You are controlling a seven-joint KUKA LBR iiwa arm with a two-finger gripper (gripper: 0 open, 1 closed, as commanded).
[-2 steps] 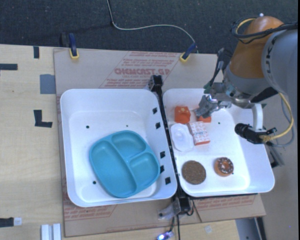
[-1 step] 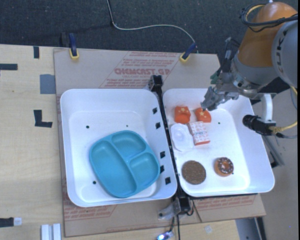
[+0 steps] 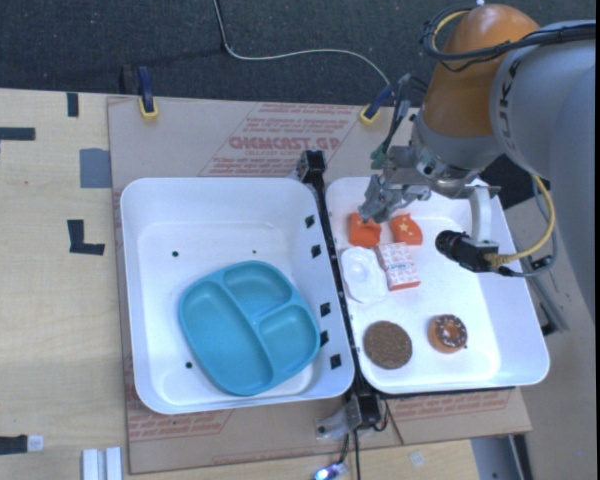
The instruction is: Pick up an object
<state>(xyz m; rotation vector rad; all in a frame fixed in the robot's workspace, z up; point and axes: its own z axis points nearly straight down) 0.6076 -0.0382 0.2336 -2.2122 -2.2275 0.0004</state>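
Note:
In the right bin [image 3: 510,353], several small objects lie close together. An orange piece [image 3: 363,231] and a second orange-red piece [image 3: 407,229] sit at the back. A red-and-white packet [image 3: 398,266] and a white lump [image 3: 361,273] lie just in front of them. Nearer the front are a brown round cookie [image 3: 388,344] and a frosted donut [image 3: 448,333]. My gripper [image 3: 378,208] hangs over the back of this bin, directly above the orange pieces, its tips close to the left one. Nothing is visibly held between the fingers.
The left bin [image 3: 150,228] holds a blue divided plate [image 3: 248,325]. A black divider [image 3: 323,258] runs between the bins. A black cylindrical part [image 3: 465,250] of the arm juts over the right bin. A cable [image 3: 280,53] crosses the back of the bench.

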